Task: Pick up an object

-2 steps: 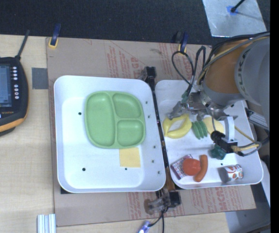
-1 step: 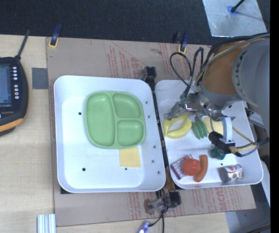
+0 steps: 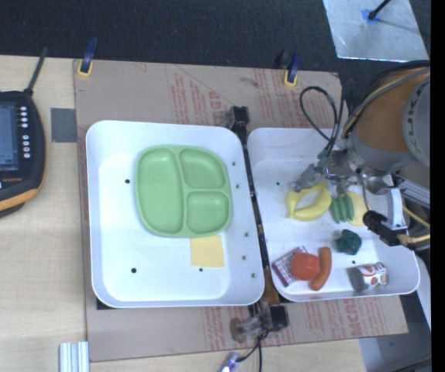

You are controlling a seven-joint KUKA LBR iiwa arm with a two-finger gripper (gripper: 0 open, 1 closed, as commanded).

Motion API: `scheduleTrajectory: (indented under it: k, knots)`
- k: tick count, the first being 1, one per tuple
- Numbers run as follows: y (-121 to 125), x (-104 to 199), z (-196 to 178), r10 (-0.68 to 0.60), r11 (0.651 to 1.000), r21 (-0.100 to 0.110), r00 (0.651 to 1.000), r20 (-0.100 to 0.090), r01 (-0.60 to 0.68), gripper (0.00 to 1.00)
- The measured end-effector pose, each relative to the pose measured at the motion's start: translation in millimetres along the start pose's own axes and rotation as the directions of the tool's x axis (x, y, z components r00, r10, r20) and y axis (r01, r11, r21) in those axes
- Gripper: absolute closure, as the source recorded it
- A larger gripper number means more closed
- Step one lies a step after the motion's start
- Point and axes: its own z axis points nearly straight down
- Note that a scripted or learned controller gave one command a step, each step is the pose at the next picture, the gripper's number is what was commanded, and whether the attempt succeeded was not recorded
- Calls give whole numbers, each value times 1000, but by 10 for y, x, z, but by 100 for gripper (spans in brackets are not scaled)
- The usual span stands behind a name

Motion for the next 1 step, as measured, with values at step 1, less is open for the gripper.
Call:
scheduleTrajectory:
  k: [1]
  knots:
    - [4,-16,-110,-2,1000,0,1000,3,2,100]
